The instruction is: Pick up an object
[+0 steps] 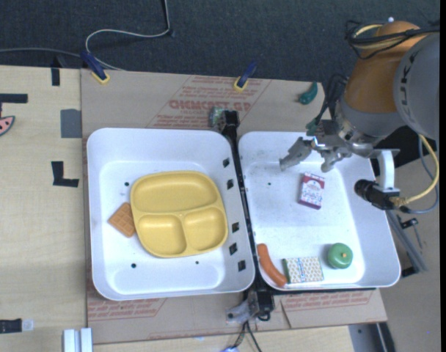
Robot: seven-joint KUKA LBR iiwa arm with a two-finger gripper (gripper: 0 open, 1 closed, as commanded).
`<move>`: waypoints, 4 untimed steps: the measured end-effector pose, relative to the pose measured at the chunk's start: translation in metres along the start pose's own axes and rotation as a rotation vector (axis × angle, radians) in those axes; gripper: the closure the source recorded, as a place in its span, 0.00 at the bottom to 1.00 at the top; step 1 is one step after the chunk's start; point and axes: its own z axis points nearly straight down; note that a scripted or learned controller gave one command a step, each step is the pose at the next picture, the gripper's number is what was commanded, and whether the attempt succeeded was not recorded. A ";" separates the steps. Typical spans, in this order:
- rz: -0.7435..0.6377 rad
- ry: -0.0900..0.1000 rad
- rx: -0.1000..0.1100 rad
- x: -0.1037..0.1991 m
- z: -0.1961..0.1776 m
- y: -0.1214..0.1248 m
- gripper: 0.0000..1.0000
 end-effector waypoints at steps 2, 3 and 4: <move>0.000 0.001 0.001 -0.064 0.110 -0.040 1.00; 0.000 0.000 0.001 -0.064 0.110 -0.040 0.00; 0.001 -0.002 -0.004 -0.079 0.069 0.036 0.00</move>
